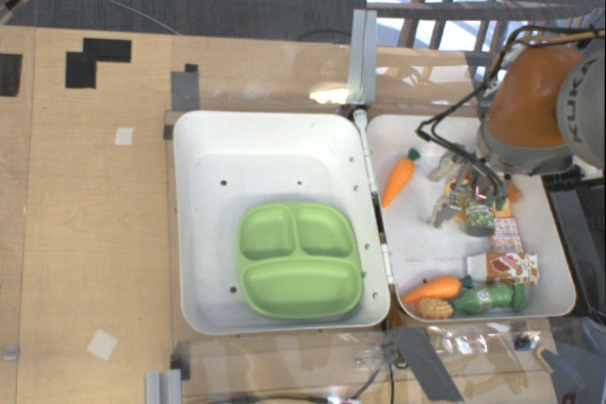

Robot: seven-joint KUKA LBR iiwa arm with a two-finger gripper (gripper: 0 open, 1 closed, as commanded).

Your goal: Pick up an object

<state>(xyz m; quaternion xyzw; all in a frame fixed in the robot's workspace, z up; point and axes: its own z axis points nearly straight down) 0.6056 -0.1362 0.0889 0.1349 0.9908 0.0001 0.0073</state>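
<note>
Starting at the front rim of the right bin: there's a little heap of toy food jammed against it, with an orange carrot lying over a yellow corn piece, a green bottle just beside them, and a printed carton right behind the bottle. All of it looks like light, hard, slick plastic or card. The carton has flat sides, so it's probably the easiest to pinch. The round stuff would likely squirt out unless it's grabbed across the middle.

Further back from that rim, the gripper hangs low over the bin floor, right over a small greenish piece. Fingers look spread with nothing between them, though it's cluttered there. A second carrot lies beyond, over toward the left bin's side, apart from the gripper.
</note>
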